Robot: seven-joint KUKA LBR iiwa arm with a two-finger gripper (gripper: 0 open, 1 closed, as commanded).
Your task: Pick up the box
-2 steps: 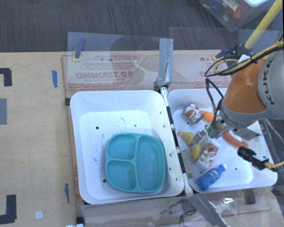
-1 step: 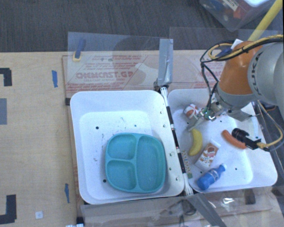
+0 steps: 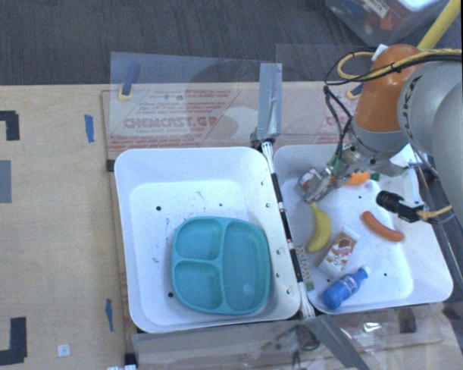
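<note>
- Claw (image 3: 316, 183) hangs over the right bin's (image 3: 436, 287) far left part; whether it is clenched I cannot tell
- Box (image 3: 340, 252) lies near that bin's near edge, apart from the claw
- Banana (image 3: 319, 229) just left of box, bottle (image 3: 344, 288) nearer, sausage (image 3: 382, 225) right
- Teal tray (image 3: 219, 266) in left bin (image 3: 142, 221)

Wooden bench (image 3: 52, 247) with two white bins (image 3: 140, 176) side by side

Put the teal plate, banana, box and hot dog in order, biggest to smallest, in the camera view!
1. Teal divided plate, by far.
2. Banana.
3. Box and hot dog: too alike to rank.
</note>
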